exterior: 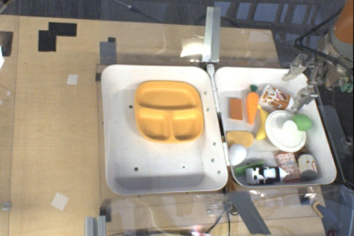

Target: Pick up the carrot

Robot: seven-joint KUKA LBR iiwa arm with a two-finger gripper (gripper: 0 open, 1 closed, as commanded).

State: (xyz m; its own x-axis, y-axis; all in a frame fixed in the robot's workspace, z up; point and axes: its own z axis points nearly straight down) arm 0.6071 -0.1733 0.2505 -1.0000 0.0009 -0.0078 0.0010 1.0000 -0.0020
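Note:
The carrot is orange with a green top and lies lengthwise in the upper middle of the right bin. An orange flat block lies just to its left and a yellow banana to its lower right. My gripper hangs over the bin's upper right corner, well to the right of the carrot and apart from it. Its fingers are spread open with nothing between them.
A patterned snack packet, a white bowl and a green ball lie between gripper and carrot. A tan lump, an egg, a dark bottle and two cans fill the front. The left bin holds a yellow divided tray.

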